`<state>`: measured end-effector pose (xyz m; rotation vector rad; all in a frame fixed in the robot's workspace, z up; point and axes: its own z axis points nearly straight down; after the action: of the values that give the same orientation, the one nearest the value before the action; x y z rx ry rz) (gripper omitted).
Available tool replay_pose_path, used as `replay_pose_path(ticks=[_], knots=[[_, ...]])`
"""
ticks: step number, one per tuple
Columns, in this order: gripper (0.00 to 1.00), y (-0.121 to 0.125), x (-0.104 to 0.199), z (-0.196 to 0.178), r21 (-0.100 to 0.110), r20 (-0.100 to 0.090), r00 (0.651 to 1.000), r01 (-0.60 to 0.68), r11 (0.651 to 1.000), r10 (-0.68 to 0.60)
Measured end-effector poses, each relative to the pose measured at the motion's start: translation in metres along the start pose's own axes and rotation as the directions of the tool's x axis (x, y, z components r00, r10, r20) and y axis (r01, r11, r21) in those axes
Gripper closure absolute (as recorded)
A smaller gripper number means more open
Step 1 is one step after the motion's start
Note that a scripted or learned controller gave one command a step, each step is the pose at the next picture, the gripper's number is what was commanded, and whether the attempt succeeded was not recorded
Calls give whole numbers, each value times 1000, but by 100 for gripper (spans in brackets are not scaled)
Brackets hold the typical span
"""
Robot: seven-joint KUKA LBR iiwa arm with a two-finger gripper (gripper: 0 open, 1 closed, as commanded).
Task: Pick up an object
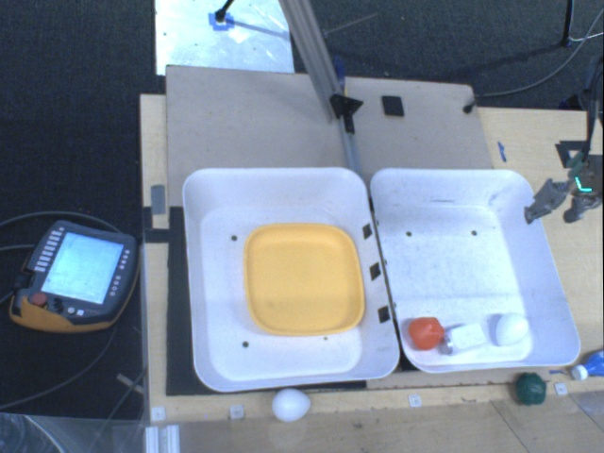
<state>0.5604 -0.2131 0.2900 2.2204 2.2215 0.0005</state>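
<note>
While the pincer (561,199) hangs at the far right edge of the camera view, just outside the right bin's (453,192) right wall near its upper corner, its two grey fingers look spread w/ nothing between them, so open and not gripping anything. A small teal light glows just above it.

Right bin, lower edge: three things in a row. An orange-red ball (425,332) sits at the left, a small white block-like item (464,337) right next to it, maybe touching, and a white egg-shaped object (511,328) just beside that on the right. All three are well apart from the pincer, near the bin's front wall.

Left bin (212,215): a yellow square plate (305,278) w/ rounded corners lies flat about mid-bin.

On the table (151,159), outside the bins: a white egg-like item (291,405) by the left bin's front edge, a dark green ball (529,388) by the right bin's front right corner, and something blue & white (590,367) at the frame's right edge, too cut off to ID. A small black square (393,106) sits on the brown board behind the bins.

Left of the table, a handheld control pendant (74,275) w/ lit screen rests on the dark floor.
</note>
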Motion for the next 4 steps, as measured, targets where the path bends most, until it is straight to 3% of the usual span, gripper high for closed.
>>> replay_pose_path(ticks=[1,3,4], knots=[[0,0,0,0,0,0,1000,0,1000,0],[0,6,12,106,4,-1,1000,0,1000,0],[0,-3,18,157,4,-1,1000,0,1000,0]])
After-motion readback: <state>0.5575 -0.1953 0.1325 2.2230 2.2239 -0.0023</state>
